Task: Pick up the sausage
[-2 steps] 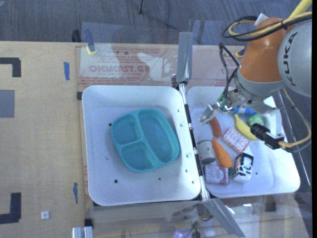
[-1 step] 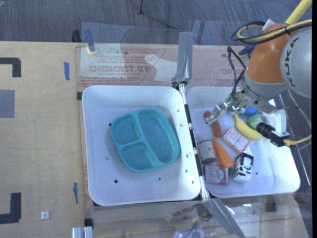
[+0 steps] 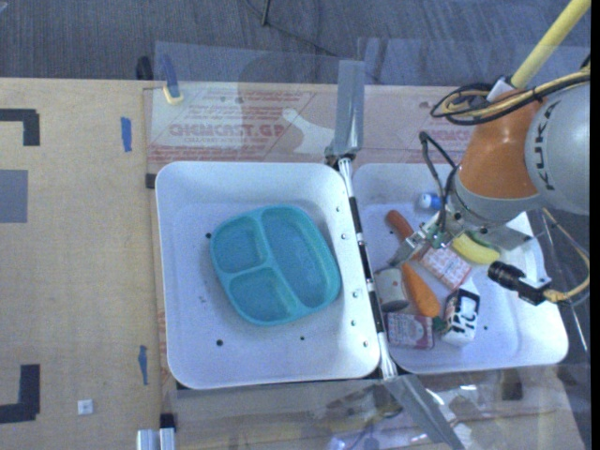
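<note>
1. The sausage [image 3: 399, 223] lies in the right bin [image 3: 534, 345], in its upper left part, near the wall shared with the left bin. It is a short reddish-brown piece.
2. Its long axis runs slantwise, from upper left down to lower right, and the lower end points toward the gripper.
3. The gripper [image 3: 424, 242] sits just beside that lower end, to the right and a little below. Its metal tip is low over the bin floor, but nothing shows between its fingers, and whether they are spread or closed I cannot tell.
4. So the coming move turns on a short shift up and to the left, with the fingers set across the slanted axis, not along it.
5. A carrot [image 3: 422, 292] lies just below the gripper, slanted the same way, close enough to be caught by mistake.
6. Near it are a red-and-white packet [image 3: 446, 267], a banana [image 3: 475, 248] partly under the wrist, a dark red pouch [image 3: 409, 329] and a black-and-white carton [image 3: 462, 313].
7. The left bin [image 3: 187, 345] holds a teal tray [image 3: 274, 263] with compartments, well apart from the sausage.
8. The arm [image 3: 525, 153] reaches in from the right.
</note>
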Controlling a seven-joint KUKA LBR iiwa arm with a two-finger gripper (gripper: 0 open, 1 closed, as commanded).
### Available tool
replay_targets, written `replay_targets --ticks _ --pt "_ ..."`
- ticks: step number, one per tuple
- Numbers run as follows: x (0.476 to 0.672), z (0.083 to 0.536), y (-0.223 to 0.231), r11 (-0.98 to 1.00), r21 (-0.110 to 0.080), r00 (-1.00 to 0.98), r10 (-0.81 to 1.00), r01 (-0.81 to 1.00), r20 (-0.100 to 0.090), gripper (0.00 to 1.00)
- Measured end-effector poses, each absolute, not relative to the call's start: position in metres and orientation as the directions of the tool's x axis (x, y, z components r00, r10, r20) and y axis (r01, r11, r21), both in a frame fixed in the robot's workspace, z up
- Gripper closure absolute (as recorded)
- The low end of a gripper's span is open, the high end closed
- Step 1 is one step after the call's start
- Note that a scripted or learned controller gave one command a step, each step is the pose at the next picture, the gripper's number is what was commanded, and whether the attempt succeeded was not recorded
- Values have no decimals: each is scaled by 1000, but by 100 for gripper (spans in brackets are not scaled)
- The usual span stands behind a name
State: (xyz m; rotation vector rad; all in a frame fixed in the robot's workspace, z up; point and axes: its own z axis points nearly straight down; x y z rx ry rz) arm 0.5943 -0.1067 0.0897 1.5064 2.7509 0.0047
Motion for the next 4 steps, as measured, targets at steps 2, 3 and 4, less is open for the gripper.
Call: replay_targets --ticks 2,3,4 --pt "660 236 -56 638 4 -638 770 770 -4 100" --pt "631 242 -55 790 2 -790 613 613 -3 100" --pt "605 200 -51 852 2 -852 523 523 -3 100"
